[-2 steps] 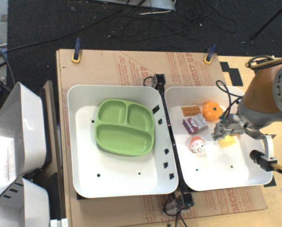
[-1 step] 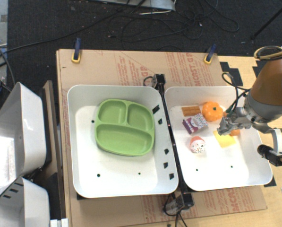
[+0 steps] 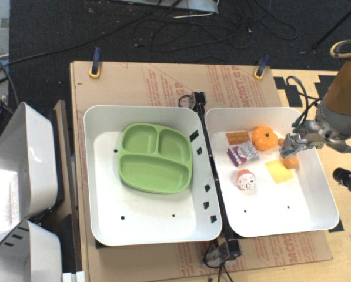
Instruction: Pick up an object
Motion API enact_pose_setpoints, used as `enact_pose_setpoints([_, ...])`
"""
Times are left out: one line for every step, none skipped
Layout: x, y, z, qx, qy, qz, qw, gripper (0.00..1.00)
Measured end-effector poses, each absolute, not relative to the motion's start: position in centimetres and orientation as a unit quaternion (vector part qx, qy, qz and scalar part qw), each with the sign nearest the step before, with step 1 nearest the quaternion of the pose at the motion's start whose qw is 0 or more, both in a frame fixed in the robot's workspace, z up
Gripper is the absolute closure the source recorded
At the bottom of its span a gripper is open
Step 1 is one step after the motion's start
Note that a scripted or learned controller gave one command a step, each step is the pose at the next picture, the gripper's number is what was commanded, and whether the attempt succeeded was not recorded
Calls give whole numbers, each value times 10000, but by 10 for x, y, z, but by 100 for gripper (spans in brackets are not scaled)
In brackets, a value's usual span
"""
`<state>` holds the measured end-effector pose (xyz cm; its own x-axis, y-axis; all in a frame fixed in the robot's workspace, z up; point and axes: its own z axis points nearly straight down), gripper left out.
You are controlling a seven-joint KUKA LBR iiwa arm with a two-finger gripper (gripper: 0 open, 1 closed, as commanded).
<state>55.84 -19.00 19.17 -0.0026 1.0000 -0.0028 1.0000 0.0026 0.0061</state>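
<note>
Orange pumpkin [image 3: 264, 138] beside jaws [image 3: 289, 150].

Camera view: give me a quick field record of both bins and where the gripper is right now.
left bin: holds green divided plate
right bin: holds orange pumpkin toy, brown block, purple packet, yellow slice, red-and-white round toy
gripper: over right bin, beside the pumpkin toy, above a small orange piece
grasp: cannot tell
</note>
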Motion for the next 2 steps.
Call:
enact_pose_setpoints([560,-190,225,7060,7082,9,25,100])
enact_pose_setpoints([571,-135,224,7042,7100,8,-3,100])
